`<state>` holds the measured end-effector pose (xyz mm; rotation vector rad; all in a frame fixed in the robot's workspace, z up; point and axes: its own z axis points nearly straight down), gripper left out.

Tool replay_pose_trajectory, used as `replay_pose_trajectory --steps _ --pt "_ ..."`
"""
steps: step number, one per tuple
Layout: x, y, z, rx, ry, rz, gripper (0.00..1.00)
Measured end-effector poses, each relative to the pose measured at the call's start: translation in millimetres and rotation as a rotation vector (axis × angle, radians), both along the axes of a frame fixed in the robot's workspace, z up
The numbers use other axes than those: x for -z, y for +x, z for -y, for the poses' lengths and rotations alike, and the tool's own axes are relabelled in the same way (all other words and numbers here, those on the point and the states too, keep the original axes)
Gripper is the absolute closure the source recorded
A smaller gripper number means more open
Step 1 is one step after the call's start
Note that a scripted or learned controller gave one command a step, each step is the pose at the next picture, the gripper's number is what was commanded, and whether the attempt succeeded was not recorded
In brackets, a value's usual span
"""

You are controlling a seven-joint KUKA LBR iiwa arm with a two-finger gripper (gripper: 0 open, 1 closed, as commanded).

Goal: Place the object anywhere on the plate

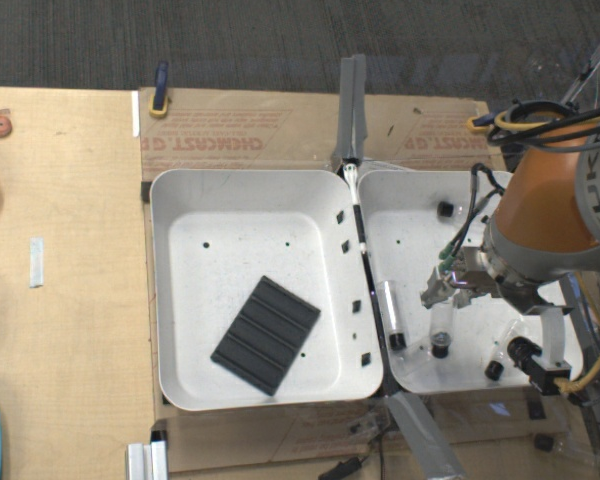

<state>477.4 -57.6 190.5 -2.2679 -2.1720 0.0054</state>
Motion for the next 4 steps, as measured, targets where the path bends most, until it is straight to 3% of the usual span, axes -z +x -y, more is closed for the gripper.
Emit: replay_pose_trajectory --steps 1,2,3,4 --pt "-36 44 -79 -0.459 0.001 0.001 1.0" --pt "-7 147 -140 -0.396 0.0 0.001 1.0" --pt "-145 161 -169 -0.819 0.0 0.002 1.0" --pt "-250 169 -205 -0.385 -0.001 0.001 1.0"
